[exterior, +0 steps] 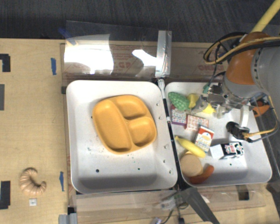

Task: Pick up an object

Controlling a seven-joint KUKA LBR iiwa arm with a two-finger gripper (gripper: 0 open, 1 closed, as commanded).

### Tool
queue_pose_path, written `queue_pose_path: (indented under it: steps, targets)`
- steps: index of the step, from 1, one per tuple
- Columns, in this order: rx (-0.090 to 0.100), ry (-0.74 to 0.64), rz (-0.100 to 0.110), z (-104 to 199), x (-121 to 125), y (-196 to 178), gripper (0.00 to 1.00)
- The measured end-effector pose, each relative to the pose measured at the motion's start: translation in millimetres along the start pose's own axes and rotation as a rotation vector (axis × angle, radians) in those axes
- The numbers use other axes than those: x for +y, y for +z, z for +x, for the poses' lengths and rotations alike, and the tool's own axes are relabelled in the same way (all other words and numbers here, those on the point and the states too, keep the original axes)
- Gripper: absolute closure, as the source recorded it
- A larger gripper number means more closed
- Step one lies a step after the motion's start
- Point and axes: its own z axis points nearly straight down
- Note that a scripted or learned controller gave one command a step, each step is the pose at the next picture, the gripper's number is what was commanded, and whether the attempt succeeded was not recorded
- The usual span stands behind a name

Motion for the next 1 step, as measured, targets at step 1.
queue_pose_path:
  steps: [1]
  targets:
    - [-0.004, 0.112, 0.039, 7.8, 13.8, 11.3, 0.0]
